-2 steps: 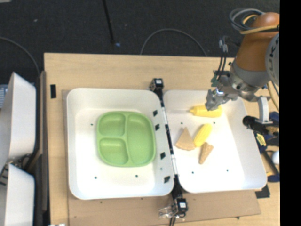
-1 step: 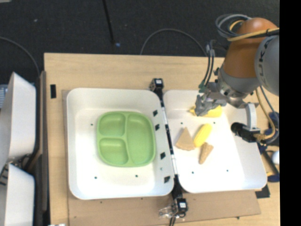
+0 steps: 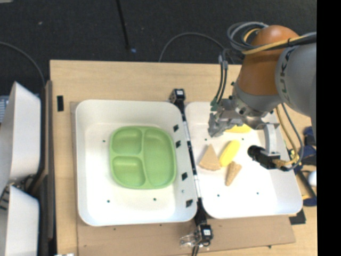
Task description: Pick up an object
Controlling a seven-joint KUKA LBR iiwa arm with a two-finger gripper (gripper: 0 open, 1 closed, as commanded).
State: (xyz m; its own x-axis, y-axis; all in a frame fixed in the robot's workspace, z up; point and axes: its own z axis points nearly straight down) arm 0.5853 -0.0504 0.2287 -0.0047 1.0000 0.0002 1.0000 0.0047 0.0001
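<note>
The right white bin [image 3: 256,201] holds a tan wedge-shaped piece [image 3: 210,158], a yellow banana-like piece [image 3: 229,151] and a small tan cone-shaped piece [image 3: 233,173], all close together near the bin's middle. Another yellow thing [image 3: 240,127] peeks out from under the wrist at the bin's back. My gripper [image 3: 217,126] hangs over the back left part of this bin, just above and behind the tan wedge and the banana piece. Nothing shows between its fingers from here.
The left white bin [image 3: 90,196] carries a green divided tray [image 3: 143,157] in its middle. Black clips [image 3: 186,159] line the ridge between the two bins. The wooden bench [image 3: 133,79] runs around both bins.
</note>
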